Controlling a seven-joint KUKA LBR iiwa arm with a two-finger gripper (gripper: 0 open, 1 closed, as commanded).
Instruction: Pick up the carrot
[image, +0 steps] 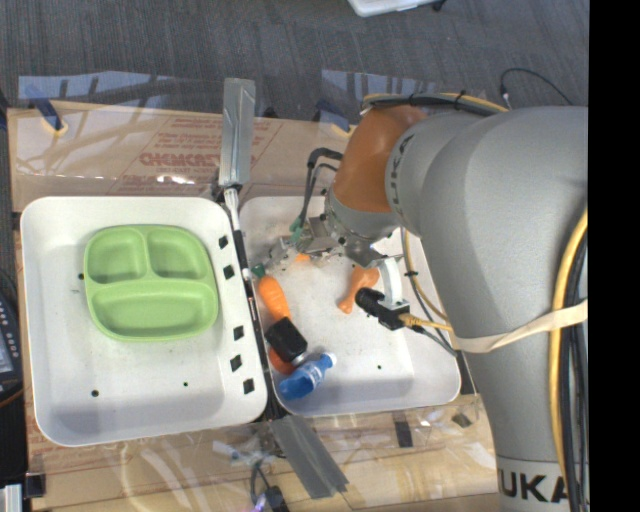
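Note:
The carrot is orange with a green top. It lies in the right bin close to the left wall, pointing toward the front. My gripper hangs over the back of this bin, up and to the right of the carrot and apart from it. The grey wrist and orange band hide most of the gripper. A second orange piece lies just below the gripper, near the bin's middle.
A black block lies just in front of the carrot, with a blue bottle and a small orange item beside it. The left bin holds a green divided plate. The big grey arm covers the right side.

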